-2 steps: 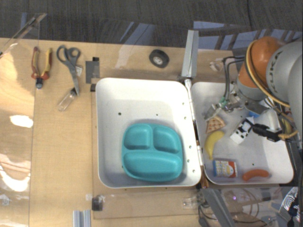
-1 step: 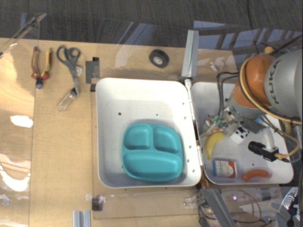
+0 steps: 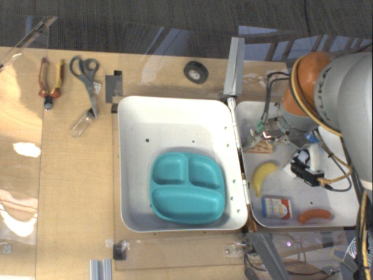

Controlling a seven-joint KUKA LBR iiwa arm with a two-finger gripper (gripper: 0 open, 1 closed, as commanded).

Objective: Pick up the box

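The box (image 3: pixel 276 207) is small, white and blue with a red patch, and lies flat near the front edge of the right bin (image 3: pixel 345 198). My gripper (image 3: pixel 265 135) hangs low over the back left corner of that bin, well behind the box and apart from it. Just below the gripper lies a tan wedge-shaped item (image 3: pixel 260 148). The grey arm with its orange band (image 3: pixel 304 86) covers the bin's back right part.
A yellow banana (image 3: pixel 263 176) lies between gripper and box. An orange sausage (image 3: pixel 315 216) lies right of the box. The left bin (image 3: pixel 134 156) holds a teal divided plate (image 3: pixel 187 187). Scissors (image 3: pixel 87 80), pliers (image 3: pixel 49 81) and a tape roll (image 3: pixel 196 72) rest on the bench.
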